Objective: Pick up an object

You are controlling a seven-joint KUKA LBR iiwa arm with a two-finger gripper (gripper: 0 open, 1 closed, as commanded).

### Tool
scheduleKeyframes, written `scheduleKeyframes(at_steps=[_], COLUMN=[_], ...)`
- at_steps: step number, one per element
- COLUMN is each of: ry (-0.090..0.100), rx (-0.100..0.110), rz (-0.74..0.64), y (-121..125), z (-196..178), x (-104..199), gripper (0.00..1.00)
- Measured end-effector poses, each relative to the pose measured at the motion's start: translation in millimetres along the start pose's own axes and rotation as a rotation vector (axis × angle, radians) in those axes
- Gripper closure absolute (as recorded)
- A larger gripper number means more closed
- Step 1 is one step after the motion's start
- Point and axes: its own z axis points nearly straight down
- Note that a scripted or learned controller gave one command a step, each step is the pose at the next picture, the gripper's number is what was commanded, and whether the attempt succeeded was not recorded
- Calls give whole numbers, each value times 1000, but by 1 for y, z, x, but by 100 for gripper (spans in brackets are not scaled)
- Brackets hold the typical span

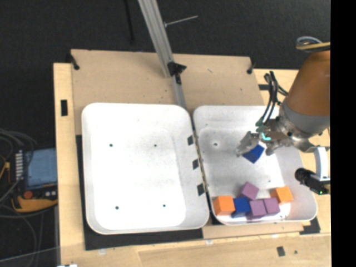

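The arm (pixel 312 90), reaching in high from the right, is what sits closest to the lens, and its gripper (pixel 255 147) hangs over the right bin (pixel 222 121), up from the cluster of blocks (pixel 251 202) along that bin's lower wall. A small blue block (pixel 253 153) sits between the fingers, which look closed on it. The block appears rigid, light and smooth-faced, best taken across two opposite flat faces. It is deep blue, cube-like and tilted.

My own arm (pixel 311 93) is cut off at the right edge, and my wrist hides part of the right bin (pixel 222 121) (the far right corner).
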Motion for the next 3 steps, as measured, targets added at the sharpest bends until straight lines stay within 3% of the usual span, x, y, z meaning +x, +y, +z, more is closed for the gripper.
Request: scheduleKeyframes(at_steps=[1,3], ry=[-1,-2], rx=[-5,2], rz=[2,4], y=[1,2], z=[-2,100], x=[0,-11], gripper=[0,0])
